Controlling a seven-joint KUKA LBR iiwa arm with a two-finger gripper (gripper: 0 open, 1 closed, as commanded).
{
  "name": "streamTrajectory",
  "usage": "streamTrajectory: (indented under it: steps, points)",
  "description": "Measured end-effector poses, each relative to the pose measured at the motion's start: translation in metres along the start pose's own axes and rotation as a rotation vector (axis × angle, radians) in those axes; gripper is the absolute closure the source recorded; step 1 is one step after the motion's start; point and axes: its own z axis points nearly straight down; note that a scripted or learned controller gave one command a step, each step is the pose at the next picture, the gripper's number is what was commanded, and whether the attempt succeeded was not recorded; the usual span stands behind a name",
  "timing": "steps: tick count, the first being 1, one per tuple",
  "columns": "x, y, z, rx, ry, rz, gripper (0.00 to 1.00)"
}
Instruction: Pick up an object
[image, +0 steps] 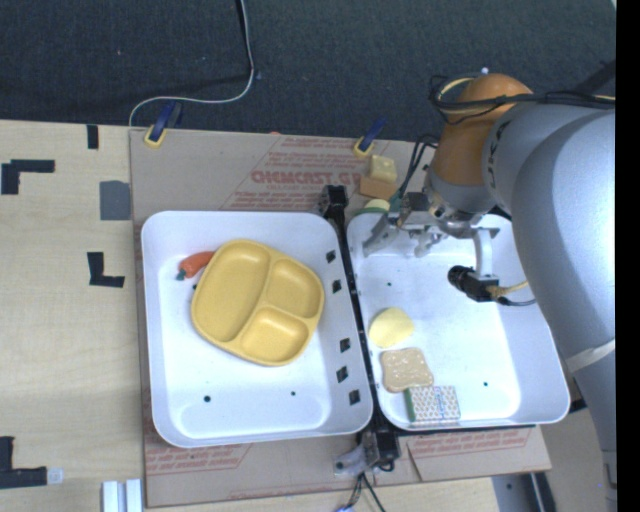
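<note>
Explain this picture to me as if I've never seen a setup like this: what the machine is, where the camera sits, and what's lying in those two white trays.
This is one photo from a camera fixed above a bench, looking down at a slant. The big grey shape with the orange band is a robot arm reaching in from the right. Its gripper, the part that grasps things, hangs over the top edge of the right bin; I see nothing held in it.

The left bin holds a yellow divided plate with an orange item half hidden behind it. The right bin holds a pale yellow lump, a tan toast-like piece and a speckled green-white block. The arm's job is to pick up one object.
</note>
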Motion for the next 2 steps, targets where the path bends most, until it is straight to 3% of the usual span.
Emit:
streamTrajectory:
  steps: [1, 2]
  points:
    - [0.082, -0.030, -0.080, -0.006, 0.001, -0.005, 0.00]
    - [0.069, -0.121, -0.074, 0.009, 0.000, 0.002, 0.00]
